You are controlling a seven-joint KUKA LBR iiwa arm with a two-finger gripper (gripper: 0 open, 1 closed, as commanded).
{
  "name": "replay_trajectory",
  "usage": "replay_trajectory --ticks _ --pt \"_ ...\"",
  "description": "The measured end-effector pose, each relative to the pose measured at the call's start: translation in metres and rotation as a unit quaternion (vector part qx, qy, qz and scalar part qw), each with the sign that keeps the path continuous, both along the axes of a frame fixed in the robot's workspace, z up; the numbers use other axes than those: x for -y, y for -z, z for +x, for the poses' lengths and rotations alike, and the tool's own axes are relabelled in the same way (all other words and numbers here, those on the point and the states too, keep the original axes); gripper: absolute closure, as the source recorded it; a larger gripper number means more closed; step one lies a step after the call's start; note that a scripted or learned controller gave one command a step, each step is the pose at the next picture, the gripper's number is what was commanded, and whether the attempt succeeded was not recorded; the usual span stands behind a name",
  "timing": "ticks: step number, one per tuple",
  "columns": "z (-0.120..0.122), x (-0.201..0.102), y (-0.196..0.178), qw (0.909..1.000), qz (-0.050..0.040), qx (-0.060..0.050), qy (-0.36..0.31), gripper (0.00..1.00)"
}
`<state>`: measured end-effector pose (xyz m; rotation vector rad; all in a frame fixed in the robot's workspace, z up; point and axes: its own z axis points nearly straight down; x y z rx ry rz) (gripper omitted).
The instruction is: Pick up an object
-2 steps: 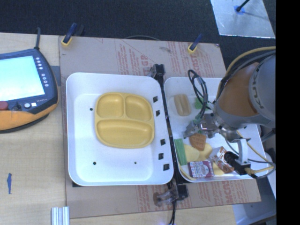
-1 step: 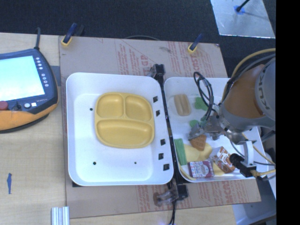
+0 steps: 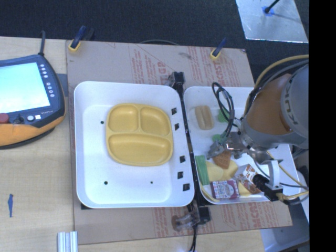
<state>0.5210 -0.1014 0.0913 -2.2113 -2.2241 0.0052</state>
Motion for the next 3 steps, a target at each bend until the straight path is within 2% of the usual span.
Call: replay_trajectory --ticks 2,3 --pt "0.002 -0.006 0.000 1.0000 -0.0007 0.002 0.000 0.00" --pt "0.002 -0.005 -0.011 1.0000 -0.0008 0.001 0.000 1.00"
